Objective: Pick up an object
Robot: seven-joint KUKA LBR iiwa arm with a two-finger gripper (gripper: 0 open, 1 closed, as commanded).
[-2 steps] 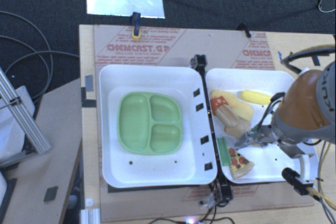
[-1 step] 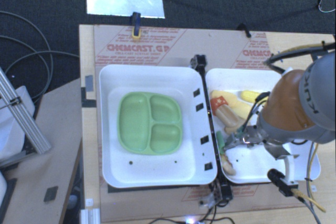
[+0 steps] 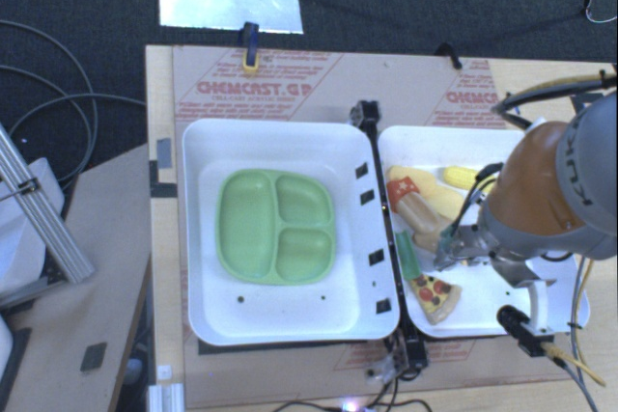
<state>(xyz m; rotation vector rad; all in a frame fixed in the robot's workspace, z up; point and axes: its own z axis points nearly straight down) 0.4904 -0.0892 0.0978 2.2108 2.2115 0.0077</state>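
In the right bin [image 3: 417,319] lie several toy foods: a yellow banana-like piece [image 3: 423,189], a corn cob [image 3: 461,177], a tan bread-like piece [image 3: 417,214], a green strip [image 3: 407,255] and a pizza slice [image 3: 435,296]. The arm's orange band [image 3: 529,188] and grey wrist hang over the bin's middle. My gripper [image 3: 450,249] points down to the left, its tip just right of the tan piece and above the pizza slice.
The left bin [image 3: 208,304] holds a green divided plate [image 3: 276,226]. A black hinge strip [image 3: 379,217] runs between the bins. Cables curve along the right side of the arm, and a metal frame stands at the far left.
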